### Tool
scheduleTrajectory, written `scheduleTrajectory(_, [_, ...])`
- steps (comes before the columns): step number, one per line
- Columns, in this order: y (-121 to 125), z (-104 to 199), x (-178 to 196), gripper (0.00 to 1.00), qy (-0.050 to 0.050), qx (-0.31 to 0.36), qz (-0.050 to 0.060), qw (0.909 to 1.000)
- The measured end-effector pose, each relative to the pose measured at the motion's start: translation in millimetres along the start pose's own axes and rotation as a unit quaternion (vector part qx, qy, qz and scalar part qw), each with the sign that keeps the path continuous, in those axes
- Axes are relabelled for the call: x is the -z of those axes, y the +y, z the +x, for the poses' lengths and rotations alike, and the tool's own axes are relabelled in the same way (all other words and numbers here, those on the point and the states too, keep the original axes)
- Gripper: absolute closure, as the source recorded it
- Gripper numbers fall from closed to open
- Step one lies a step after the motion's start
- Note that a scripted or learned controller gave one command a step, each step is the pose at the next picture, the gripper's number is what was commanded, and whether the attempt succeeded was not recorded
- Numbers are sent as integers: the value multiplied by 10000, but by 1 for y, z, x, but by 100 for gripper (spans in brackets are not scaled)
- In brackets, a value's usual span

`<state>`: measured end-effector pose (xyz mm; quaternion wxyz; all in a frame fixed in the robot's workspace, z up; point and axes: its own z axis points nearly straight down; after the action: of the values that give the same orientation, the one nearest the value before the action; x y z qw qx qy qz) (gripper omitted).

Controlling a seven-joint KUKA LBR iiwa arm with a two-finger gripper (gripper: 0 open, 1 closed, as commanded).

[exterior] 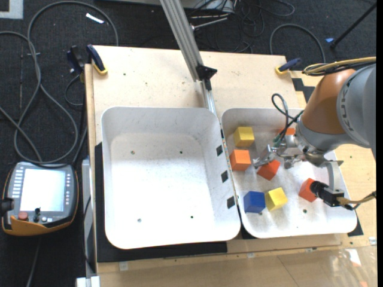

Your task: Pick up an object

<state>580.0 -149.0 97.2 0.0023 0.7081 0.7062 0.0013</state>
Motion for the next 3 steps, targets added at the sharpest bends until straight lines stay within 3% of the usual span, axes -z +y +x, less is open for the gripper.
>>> scheduleTrajectory(1, [-61, -13, 57, 0, 0, -7, 20, 10000])
scheduleTrajectory(2, [-52, -10, 109, 0, -4, 29, -7, 10000])
scheduleTrajectory(3, [-52, 10, 112, 0, 5, 38, 16, 10000])
